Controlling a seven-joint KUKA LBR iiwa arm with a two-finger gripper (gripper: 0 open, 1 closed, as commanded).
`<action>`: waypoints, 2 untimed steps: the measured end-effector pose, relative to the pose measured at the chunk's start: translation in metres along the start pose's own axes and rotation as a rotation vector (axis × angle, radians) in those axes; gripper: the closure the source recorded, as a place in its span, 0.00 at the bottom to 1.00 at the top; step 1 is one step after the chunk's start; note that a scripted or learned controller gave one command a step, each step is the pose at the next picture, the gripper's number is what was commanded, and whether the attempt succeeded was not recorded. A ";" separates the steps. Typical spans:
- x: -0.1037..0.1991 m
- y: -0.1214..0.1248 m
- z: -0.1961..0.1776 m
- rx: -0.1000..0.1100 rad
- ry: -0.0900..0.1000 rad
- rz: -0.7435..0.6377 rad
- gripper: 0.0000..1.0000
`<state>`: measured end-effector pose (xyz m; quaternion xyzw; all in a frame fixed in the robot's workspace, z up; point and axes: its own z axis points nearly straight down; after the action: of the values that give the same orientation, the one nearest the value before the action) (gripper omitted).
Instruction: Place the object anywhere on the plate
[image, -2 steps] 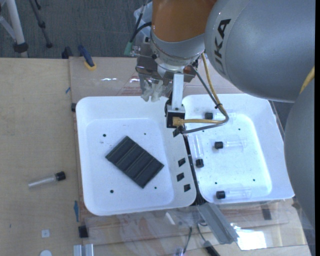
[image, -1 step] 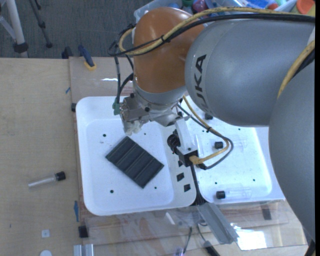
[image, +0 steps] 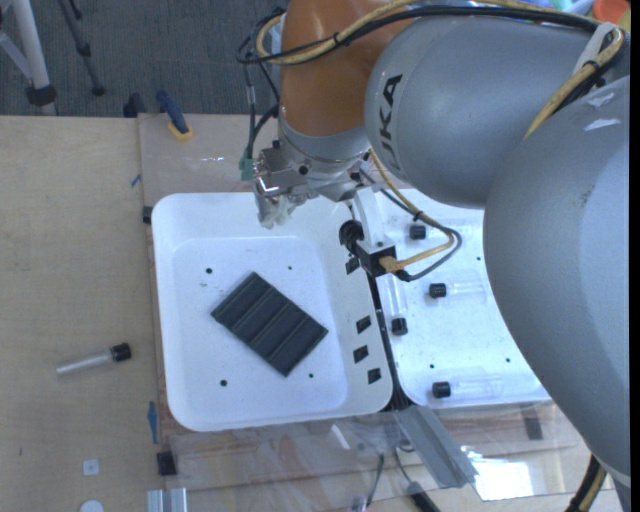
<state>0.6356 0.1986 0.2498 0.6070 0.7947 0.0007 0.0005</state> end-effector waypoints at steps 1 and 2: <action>0.017 -0.005 0.047 0.003 0.002 -0.604 1.00; 0.019 -0.004 0.075 0.000 0.003 -1.165 1.00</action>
<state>0.6264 0.2161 0.1746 0.0697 0.9976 0.0009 -0.0002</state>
